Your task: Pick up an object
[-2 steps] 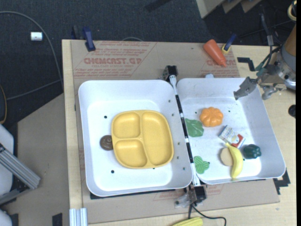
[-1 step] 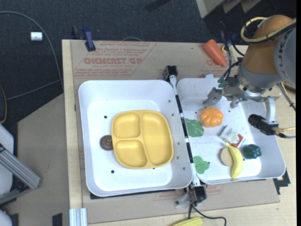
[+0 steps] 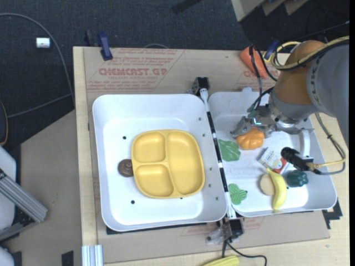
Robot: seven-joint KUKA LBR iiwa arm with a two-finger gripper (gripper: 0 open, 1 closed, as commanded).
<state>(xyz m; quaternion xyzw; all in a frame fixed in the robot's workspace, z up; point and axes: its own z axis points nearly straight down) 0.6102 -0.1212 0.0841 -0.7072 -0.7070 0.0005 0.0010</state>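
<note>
Dark carpet is surrounding a cardboard-topped bench (image 3: pixel 138 71), and two white bins are sitting on it side by side. Over the right bin (image 3: pixel 327 195) the arm (image 3: pixel 310 82) is reaching in, with the pincer (image 3: pixel 254 127) hanging directly above an orange pumpkin-shaped toy (image 3: pixel 250 141). That toy is the likely target, sitting right under the metal tips and seemingly touching them. I cannot tell whether the pincer is released or clenched, since the wrist is hiding most of it, and nothing is plainly being lifted clear of the bin floor.

Just beyond the toy, away from the arm, a green leafy piece (image 3: pixel 228 149) is lying near the divider. Towards the viewer from the pincer are a small white packet (image 3: pixel 269 158), a banana (image 3: pixel 277 188), a dark green item (image 3: pixel 297 178) and another green piece (image 3: pixel 237 193). Far off in the left bin (image 3: pixel 105 148), a yellow divided plate (image 3: pixel 166 163) is resting beside a brown disc (image 3: pixel 126 168).

Doing this step well probably means centring over the rounded toy, since an off-centre squeeze could be squirting it sideways towards the leaf, then rising straight and slowly.
</note>
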